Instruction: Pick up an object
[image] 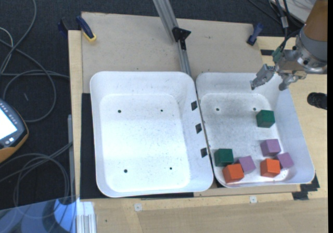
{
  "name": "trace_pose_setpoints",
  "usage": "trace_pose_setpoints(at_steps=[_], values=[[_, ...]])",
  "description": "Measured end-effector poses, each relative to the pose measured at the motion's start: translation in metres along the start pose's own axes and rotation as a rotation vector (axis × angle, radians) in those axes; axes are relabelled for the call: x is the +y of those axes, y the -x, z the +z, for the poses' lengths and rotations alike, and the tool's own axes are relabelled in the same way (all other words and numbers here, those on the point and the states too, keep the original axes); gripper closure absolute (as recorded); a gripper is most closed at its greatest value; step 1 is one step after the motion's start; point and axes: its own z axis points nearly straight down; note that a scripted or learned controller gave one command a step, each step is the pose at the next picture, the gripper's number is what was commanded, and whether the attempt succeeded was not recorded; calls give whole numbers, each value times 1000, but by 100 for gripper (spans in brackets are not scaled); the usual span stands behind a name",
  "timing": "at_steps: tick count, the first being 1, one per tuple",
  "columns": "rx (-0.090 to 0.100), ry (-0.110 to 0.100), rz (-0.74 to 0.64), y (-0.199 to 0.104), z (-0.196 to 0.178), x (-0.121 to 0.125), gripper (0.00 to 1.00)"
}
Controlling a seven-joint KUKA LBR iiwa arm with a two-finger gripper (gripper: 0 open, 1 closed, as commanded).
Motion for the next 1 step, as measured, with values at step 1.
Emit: trace_pose_setpoints(at_steps=[1], values=[[-5, 11, 3, 14, -95, -55, 0]])
